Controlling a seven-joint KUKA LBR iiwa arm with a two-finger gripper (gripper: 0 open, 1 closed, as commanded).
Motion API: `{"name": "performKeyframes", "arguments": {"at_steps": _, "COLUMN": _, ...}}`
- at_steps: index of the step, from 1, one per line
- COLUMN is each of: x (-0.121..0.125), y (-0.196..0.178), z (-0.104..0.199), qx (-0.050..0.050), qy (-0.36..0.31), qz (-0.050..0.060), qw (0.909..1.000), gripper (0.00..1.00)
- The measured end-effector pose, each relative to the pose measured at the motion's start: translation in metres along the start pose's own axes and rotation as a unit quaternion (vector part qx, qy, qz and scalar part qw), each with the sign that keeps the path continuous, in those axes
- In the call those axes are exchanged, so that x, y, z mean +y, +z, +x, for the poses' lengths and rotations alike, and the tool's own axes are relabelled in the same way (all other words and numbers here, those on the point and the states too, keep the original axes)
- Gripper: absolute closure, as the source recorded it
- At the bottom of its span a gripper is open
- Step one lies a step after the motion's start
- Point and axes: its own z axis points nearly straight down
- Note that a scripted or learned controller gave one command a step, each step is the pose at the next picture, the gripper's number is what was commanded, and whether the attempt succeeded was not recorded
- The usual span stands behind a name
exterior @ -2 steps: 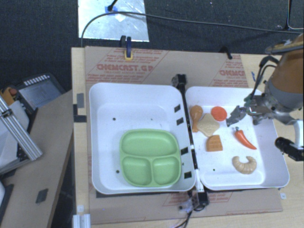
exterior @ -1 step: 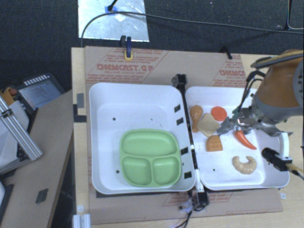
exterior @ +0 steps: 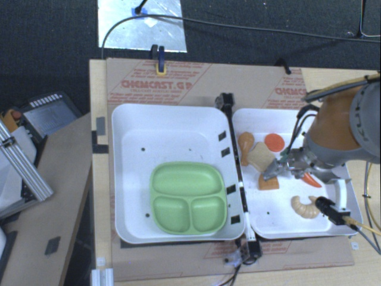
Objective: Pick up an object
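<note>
In the right bin (exterior: 280, 228) lie several toy foods: a tan drumstick-like piece (exterior: 245, 144), a beige slice (exterior: 261, 155), an orange-red round slice (exterior: 274, 141), an orange-brown square piece (exterior: 268, 183), a red piece (exterior: 311, 180) and a pale croissant (exterior: 306, 206). My gripper (exterior: 275, 170) reaches down from the right over the middle of this bin, its tip right above the square piece and next to the beige slice. The arm's body hides how the fingers stand.
The left bin (exterior: 128, 159) holds a green divided plate (exterior: 187, 196). A black divider strip (exterior: 233, 159) runs between the bins. The arm's orange band (exterior: 333, 121) hangs over the right bin's right side. Cables (exterior: 339, 216) trail at the front right.
</note>
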Motion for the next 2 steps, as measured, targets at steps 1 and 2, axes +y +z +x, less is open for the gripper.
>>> {"name": "performKeyframes", "arguments": {"at_steps": 1, "x": 0.003, "y": 0.018, "z": 0.001, "qx": 0.001, "qy": -0.001, "qz": -0.004, "qw": 1.0000, "gripper": 0.00}}
{"name": "performKeyframes", "arguments": {"at_steps": 2, "x": 0.006, "y": 0.004, "z": 0.001, "qx": 0.001, "qy": -0.001, "qz": -0.009, "qw": 1.0000, "gripper": 1.00}}
